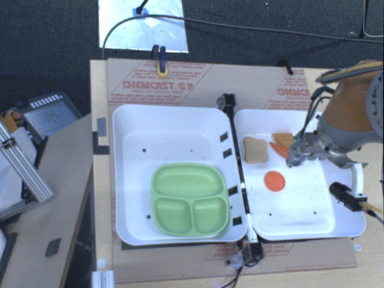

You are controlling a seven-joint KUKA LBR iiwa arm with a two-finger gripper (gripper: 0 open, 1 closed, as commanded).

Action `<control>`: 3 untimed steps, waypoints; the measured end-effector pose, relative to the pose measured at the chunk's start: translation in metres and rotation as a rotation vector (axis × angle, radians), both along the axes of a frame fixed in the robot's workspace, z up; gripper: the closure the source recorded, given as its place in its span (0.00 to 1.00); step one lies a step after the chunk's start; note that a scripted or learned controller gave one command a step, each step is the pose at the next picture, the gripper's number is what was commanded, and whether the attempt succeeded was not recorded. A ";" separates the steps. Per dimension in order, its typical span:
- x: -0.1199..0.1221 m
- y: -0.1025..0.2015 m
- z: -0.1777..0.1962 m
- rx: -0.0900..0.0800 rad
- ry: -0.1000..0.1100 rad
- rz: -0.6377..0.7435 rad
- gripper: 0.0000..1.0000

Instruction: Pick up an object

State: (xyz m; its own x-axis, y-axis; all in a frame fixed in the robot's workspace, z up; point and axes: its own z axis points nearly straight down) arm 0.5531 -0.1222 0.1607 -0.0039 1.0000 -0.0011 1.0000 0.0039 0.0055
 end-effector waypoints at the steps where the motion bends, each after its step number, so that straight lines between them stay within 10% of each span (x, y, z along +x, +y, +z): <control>1: 0.009 -0.006 0.049 -0.001 -0.001 0.000 1.00; 3: 0.011 0.049 0.085 0.002 0.002 0.006 1.00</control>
State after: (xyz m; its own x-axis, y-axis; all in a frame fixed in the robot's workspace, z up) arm 0.5640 -0.0735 0.2461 -0.0096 1.0000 0.0013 0.9999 0.0096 0.0030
